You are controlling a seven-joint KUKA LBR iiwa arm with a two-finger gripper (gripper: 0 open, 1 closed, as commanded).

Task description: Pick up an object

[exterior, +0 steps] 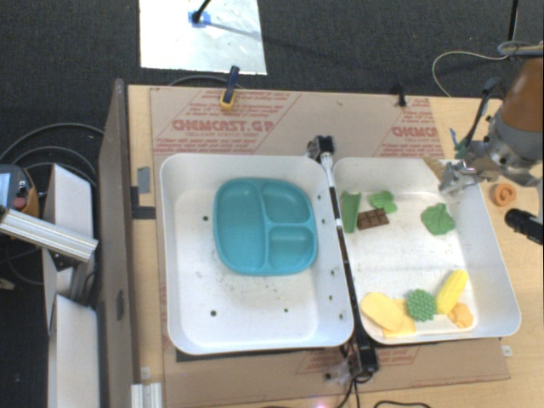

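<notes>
The right bin (489, 253) holds several toy foods. A green strip (350, 211), a small green piece (382, 201) and a brown chocolate bar (372, 219) lie at its back left. A green leaf (438, 219) lies towards the back right. Along the front lie a yellow piece (384, 311), a green bumpy piece (420, 304), a yellow corn cob (451, 289) and a small orange piece (461, 315). My gripper (452, 177) hangs over the bin's back right rim, above and just right of the green leaf, with nothing seen in it.
The left bin (191, 313) carries a teal divided plate (263, 226). An orange ring (504, 195) lies on the bench right of the right bin, below the arm's wrist. Cardboard lines the bench behind both bins.
</notes>
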